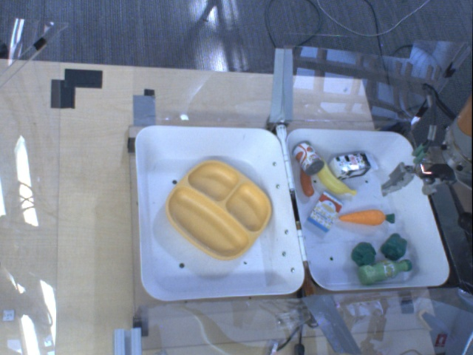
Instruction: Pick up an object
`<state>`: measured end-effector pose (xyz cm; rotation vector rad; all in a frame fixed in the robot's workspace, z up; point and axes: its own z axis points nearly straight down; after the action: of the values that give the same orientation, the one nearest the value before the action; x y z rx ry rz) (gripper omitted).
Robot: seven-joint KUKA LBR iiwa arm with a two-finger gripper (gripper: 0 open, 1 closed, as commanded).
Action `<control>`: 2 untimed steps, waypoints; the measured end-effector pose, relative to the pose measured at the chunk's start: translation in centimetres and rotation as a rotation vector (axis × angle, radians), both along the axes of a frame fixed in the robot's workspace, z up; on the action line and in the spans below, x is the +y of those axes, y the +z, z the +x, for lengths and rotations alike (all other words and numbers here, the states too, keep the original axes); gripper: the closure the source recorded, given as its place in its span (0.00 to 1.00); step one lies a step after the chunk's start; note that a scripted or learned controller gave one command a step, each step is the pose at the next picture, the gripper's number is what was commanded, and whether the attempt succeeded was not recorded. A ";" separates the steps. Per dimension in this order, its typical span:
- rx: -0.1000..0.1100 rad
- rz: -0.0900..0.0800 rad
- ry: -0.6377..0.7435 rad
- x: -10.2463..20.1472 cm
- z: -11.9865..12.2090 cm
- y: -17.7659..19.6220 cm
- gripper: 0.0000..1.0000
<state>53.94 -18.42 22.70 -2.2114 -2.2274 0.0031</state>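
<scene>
Over the right white plastic bin's (442, 261) far edge, I see the two-finger gripper (399, 177) hanging with jaws parted, holding nothing. Below it lie an orange toy carrot (362, 217), yellow banana (336, 181) and green bottle (383, 271). The left bin (148, 220) holds a yellow divided plate (219, 208).

Grey metal claw (400, 177) — orange band behind, dark cables trailing.

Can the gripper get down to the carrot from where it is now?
Probably yes. The gripper hangs over the right bin's far right side, and the carrot lies alone on bare floor, apart from the small carton and the broccoli, with nothing over it.
</scene>
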 end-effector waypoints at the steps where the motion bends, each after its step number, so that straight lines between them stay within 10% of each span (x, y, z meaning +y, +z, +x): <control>1: -0.005 0.000 0.012 -0.9 1.0 -13.4 0.00; 2: -0.010 -0.001 -0.179 4.0 9.4 -14.1 0.00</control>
<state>63.34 -14.41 8.62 -2.4067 -2.0261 -0.0077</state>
